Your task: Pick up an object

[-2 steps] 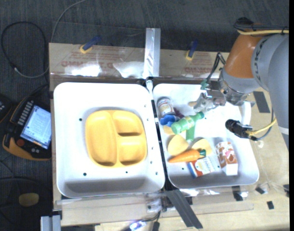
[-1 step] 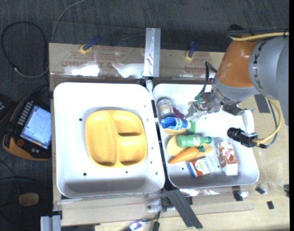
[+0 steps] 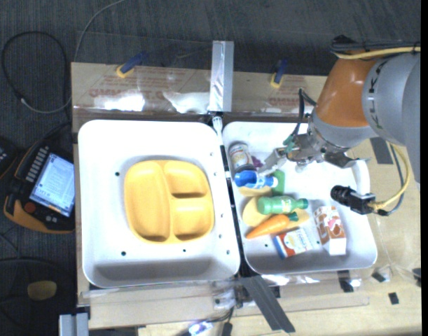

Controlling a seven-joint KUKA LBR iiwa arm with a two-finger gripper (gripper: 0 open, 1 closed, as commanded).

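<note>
the pick looks not yet made: every object lies in the right bin (image 3: pixel 364 257), and nothing is seen lifted or clamped. the gripper (image 3: pixel 280 156) hangs low over the upper part of that bin, just beside the blue bottle (image 3: pixel 254 180) and the small jar (image 3: pixel 238 156), which seem the likeliest targets. its fingers are a dark and pale tangle against the white floor, so i cannot tell whether they stand wide or narrow, nor whether they touch anything. left to do, as i judge it: close on 1 item and raise it. below lie a green bottle (image 3: pixel 282 205), a carrot (image 3: pixel 271 225), and 2 small cartons (image 3: pixel 330 231), crowded and partly overlapping. the left bin (image 3: pixel 94 257) holds a yellow divided tray (image 3: pixel 169 200). the wrist hides part of the bin's upper right corner.
</note>
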